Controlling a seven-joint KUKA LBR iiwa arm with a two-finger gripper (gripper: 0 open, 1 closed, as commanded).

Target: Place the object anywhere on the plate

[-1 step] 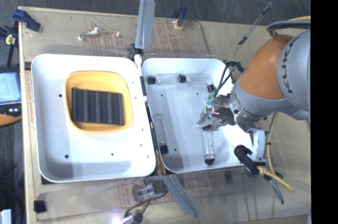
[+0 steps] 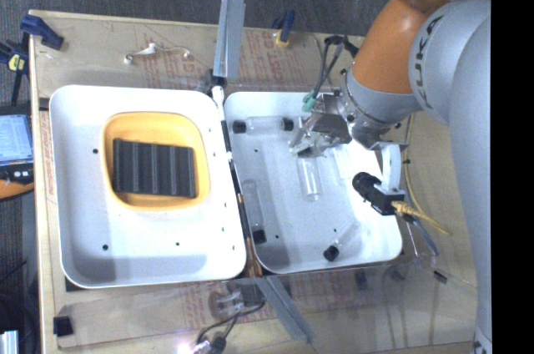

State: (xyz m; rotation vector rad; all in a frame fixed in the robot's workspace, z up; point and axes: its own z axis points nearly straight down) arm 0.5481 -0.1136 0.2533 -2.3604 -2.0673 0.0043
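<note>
Two white bins sit side by side. In the right bin (image 2: 275, 248), three clear tubes: one (image 2: 342, 242) at five o'clock, one (image 2: 309, 178) centre, one (image 2: 261, 125) at eleven, each see-through, two black-capped. The gripper (image 2: 321, 134) hangs over them, grip impossible to tell. The left bin (image 2: 75, 235) holds one yellow plate (image 2: 154, 127) bearing one dark ribbed slab (image 2: 155, 169).
</note>
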